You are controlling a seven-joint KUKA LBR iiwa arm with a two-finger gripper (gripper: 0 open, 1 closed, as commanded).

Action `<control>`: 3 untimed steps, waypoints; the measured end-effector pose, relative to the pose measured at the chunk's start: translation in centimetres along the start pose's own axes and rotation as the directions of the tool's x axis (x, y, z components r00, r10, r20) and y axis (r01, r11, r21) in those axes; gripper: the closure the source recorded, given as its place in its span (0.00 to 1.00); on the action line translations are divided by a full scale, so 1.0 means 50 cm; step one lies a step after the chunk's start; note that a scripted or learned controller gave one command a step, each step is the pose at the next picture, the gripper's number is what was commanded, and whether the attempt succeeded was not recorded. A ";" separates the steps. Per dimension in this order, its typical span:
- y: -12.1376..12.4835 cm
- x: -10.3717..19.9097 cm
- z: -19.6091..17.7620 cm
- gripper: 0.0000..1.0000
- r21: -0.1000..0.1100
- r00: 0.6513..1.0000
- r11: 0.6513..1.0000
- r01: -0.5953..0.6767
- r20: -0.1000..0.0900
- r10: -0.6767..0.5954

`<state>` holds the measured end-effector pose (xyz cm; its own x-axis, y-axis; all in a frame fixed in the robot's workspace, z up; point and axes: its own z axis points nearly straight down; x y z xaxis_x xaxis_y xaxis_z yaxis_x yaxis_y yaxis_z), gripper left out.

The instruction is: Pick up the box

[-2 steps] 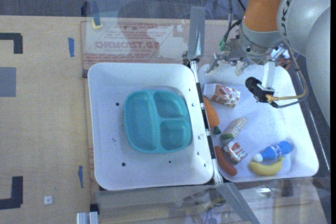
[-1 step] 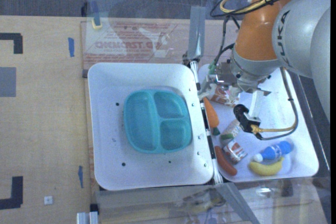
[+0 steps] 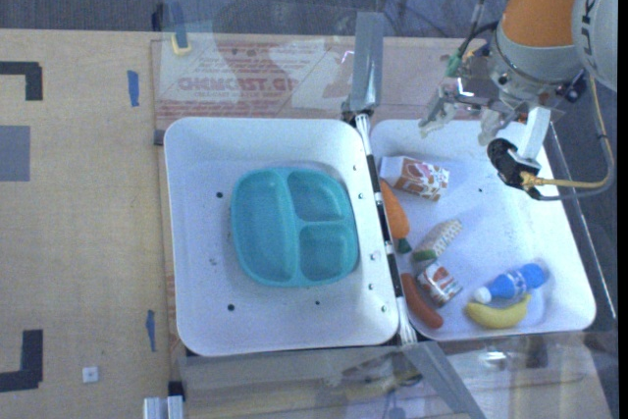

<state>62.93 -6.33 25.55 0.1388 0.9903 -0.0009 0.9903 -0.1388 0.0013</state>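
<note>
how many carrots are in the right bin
1, as far as shows: an orange carrot with a green tip lying along the left wall of the right white bin, beside the box. The reddish sausage-like piece lower down isn't one.

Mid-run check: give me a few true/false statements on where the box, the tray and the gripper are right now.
1. The box lies in the right bin. True.
2. The teal tray sits in the right bin. False: it is in the left bin.
3. The gripper holds the box. False: it hovers above the right bin's far edge, apart from the box.
4. A banana lies beside a blue bottle. True.
</note>
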 end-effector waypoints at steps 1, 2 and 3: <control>-0.170 -0.008 0.140 0.00 0.002 0.995 0.995 -0.101 -0.001 0.101; -0.057 -0.079 0.324 0.00 0.001 0.998 0.998 0.059 -0.001 -0.059; 0.056 -0.073 0.339 0.00 0.062 0.987 0.985 0.158 -0.006 -0.158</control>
<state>65.19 -10.37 8.58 -0.0194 0.9998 0.0049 0.9980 0.0196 -0.0608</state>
